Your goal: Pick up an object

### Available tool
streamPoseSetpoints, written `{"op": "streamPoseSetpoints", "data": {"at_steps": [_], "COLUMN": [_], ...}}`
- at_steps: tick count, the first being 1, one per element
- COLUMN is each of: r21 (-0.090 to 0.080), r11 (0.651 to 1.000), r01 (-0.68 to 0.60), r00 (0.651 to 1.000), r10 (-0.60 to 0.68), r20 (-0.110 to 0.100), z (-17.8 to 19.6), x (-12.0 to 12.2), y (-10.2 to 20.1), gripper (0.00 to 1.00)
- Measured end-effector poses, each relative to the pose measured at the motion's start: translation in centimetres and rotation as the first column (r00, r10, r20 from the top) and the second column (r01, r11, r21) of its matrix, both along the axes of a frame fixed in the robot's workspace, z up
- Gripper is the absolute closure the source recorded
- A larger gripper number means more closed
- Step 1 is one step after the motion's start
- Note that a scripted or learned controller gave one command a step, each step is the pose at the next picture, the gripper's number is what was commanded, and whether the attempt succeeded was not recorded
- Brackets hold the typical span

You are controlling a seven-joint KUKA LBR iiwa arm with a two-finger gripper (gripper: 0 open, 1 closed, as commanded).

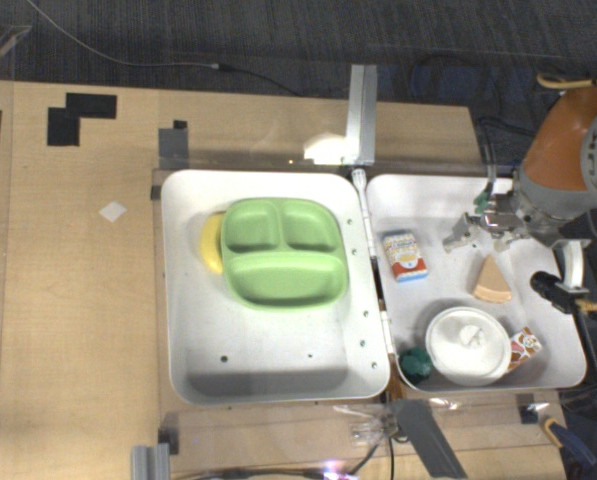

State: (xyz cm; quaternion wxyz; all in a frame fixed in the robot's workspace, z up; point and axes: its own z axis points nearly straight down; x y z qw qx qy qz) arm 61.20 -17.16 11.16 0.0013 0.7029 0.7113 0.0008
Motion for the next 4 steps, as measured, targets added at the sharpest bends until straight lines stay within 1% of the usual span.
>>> {"op": "streamPoseSetpoints", "data": {"at_steps": [1, 2, 3, 4], "r21": [-0.001, -0.005, -0.001, 0.001], "r11": [0.997, 0.997, 0.999, 0.999], "r01": [-0.08, -0.081, -0.054, 0.033], "r00": [0.997, 0.997, 0.999, 0.999], "r10": [0.08, 0.081, 0.054, -0.033], "r20": [0.003, 0.012, 0.004, 0.002], "z": [-2.5, -1.1, 9.1, 11.9], "x": [-2.9, -2.6, 1.6, -2.2], "y": [-3.4, -3.4, 1.1, 8.9], "gripper": [0.0, 1.0, 1.0, 1.0]}}
